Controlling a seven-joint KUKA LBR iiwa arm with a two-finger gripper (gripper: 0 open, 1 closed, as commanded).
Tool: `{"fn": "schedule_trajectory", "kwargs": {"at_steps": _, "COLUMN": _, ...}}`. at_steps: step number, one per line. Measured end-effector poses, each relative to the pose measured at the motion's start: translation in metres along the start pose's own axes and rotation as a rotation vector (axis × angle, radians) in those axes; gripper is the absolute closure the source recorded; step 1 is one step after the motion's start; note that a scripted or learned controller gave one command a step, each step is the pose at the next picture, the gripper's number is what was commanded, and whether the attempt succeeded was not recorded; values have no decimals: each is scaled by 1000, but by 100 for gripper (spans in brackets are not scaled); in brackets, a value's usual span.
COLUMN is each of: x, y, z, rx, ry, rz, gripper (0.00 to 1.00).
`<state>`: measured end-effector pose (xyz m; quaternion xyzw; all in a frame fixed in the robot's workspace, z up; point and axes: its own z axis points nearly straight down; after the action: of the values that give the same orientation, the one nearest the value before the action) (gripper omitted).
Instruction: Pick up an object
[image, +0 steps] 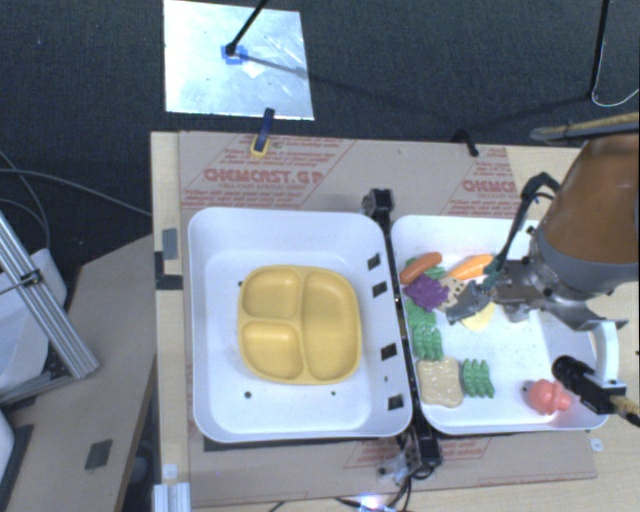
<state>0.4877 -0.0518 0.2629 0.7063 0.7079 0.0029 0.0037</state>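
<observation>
The gripper (468, 306) is seen low in the right bin (520, 425), just over a yellow toy (480, 318). How far it is spread cannot be told, and nothing is seen held. Just above it an orange carrot (470, 267) is laid pointing left and a little down. A purple toy (427, 292) is found beside it. A yellow plate (299, 324) is set in the left bin (215, 400).

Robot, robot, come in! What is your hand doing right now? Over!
Hand low in the right white bin, over the yellow toy piece. Nothing seen gripped. Purple toy grapes and orange toy carrot crowd close.
</observation>
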Motion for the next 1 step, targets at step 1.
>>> {"fn": "schedule_trajectory", "kwargs": {"at_steps": 1, "x": -65, "y": -4, "z": 89, "rx": 16, "ry": -1, "rz": 8, "gripper": 0}}
